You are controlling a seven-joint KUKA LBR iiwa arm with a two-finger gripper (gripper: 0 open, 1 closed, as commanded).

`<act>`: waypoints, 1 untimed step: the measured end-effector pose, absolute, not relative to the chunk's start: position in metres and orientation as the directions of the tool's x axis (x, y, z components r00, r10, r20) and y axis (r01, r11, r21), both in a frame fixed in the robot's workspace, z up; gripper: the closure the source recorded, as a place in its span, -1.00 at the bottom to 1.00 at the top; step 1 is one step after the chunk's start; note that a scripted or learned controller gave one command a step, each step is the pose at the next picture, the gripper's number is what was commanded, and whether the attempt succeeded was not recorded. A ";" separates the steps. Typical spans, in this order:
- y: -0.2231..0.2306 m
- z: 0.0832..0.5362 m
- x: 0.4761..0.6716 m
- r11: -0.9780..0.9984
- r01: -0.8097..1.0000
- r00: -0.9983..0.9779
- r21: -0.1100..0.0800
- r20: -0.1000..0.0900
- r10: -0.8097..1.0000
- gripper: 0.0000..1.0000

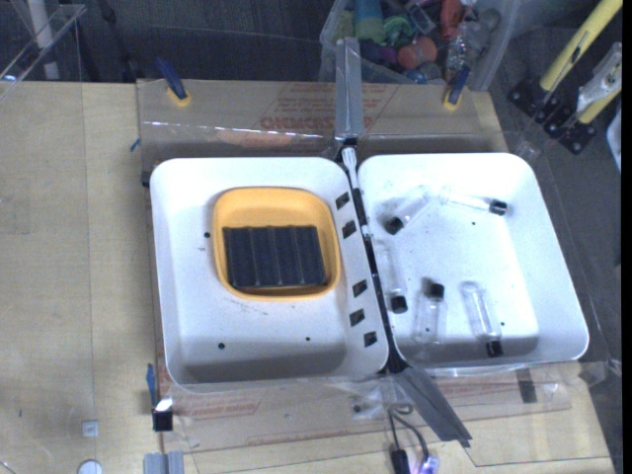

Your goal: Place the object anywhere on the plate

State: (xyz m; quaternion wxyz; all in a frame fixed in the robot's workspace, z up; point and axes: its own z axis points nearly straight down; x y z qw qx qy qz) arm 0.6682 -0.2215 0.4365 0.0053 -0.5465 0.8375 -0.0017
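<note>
Lying flat on the yellow plate [225,210] is a dark block with ridges [275,257] (right in the plate's middle). The plate sits in the left white bin [178,265]. A few clear tubes with black caps [478,309] lie well apart from the plate, in the right white bin [538,255]. Both bins rest on the tan surface [59,265].

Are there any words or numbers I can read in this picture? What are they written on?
No words or numbers can be read here.
Faint reddish print runs across the clear sheet behind the bins: too blurred to read.
The yellow plate, the dark ridged object on it, and the clear vials in the right bin show no lettering.
</note>
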 end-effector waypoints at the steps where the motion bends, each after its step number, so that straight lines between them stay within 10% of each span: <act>1: -0.222 0.437 0.668 0.403 -0.915 -0.403 -0.009 -0.007 -0.915 -1.00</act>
